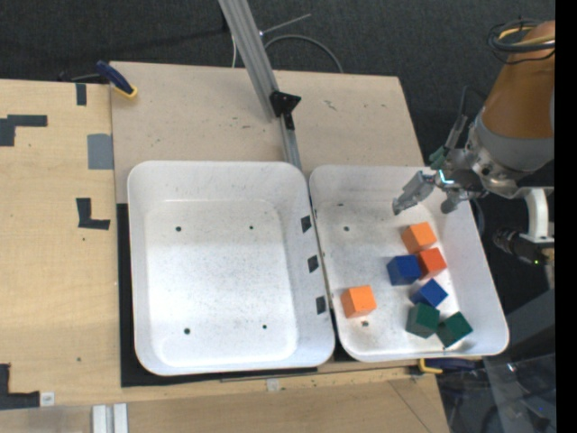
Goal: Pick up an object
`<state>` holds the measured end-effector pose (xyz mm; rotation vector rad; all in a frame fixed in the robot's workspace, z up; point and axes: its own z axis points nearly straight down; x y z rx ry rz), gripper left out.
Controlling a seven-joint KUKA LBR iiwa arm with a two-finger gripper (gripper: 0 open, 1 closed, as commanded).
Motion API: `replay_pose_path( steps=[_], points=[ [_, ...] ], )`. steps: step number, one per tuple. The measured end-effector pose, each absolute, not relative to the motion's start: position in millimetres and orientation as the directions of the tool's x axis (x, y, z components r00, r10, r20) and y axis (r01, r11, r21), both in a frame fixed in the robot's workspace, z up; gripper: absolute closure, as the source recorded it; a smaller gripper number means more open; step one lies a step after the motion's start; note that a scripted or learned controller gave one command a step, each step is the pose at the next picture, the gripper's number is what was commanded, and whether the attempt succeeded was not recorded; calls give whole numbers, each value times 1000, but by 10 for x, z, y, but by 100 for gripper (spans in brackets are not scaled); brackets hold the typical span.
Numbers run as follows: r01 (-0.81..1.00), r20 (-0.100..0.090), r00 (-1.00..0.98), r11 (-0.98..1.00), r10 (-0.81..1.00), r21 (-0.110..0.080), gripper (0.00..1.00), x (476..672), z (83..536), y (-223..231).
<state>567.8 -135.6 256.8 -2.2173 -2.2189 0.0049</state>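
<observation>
Overhead, gripper (425, 197) spread open, holding nothing, above right bin (361, 188) near orange block (418, 236); no readable writing

arm (521, 88) cut off by the right edge, upper links hidden

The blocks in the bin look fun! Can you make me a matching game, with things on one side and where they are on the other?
Things:
1. Lone orange block
2. Claw
3. Two green blocks
4. Left bin

Places or states:
A. At the right bin's near corner, side by side
B. Above the far part of the right bin
C. Apart from the cluster, near the divide between the bins
D. Holds no blocks

Pairs: 1-C, 2-B, 3-A, 4-D
</observation>
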Motion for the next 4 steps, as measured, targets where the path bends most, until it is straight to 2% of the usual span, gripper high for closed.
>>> replay_pose_path(
  steps=[1, 2, 3, 4],
  points=[
    [1000, 0, -2, 2, 1000, -1, 0, 5686, 2592, -1357],
    [1000, 0, -1, 1, 1000, -5, 0, 5659, 2156, -1342],
    [1000, 0, -2, 2, 1000, -6, 0, 5722, 1649, -1270],
    [1000, 0, -1, 1, 1000, -7, 0, 5625, 1164, -1233]
  ],
)
